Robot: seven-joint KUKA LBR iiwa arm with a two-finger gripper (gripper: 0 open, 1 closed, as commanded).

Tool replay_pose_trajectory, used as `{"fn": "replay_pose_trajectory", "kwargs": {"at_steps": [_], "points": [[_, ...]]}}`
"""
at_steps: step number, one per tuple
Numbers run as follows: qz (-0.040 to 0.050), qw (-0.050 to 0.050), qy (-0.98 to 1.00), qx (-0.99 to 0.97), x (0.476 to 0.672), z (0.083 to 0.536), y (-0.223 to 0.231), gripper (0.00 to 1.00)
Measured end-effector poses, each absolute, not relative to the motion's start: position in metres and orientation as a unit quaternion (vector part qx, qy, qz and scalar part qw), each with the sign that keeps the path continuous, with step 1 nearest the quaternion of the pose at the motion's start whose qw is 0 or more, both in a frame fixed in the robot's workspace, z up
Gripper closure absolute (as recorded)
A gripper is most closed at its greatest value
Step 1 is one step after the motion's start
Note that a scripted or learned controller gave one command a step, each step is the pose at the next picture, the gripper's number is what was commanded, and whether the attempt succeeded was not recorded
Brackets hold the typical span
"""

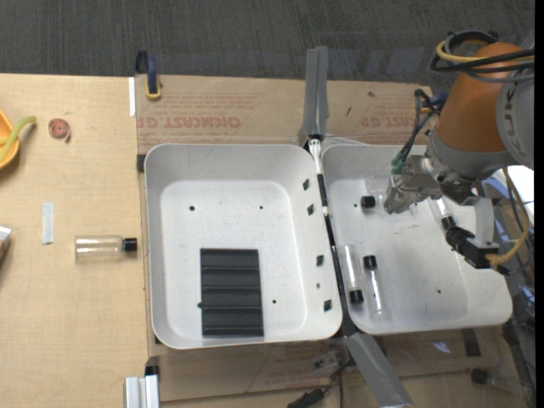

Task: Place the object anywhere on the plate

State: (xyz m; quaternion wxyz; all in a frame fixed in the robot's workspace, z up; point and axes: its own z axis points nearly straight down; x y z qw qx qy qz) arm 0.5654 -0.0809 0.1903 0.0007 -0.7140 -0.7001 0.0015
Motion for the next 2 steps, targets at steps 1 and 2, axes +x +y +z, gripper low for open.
{"fn": "replay_pose_trajectory", "kwargs": {"at_steps": [1,2], "points": [[0.0019,0.000,-0.684,-0.729,0.602,0.190,-0.015,1.00],[0.0015,0.000,-0.720,-0.694,0.621,0.199,0.067,1.00]]}}
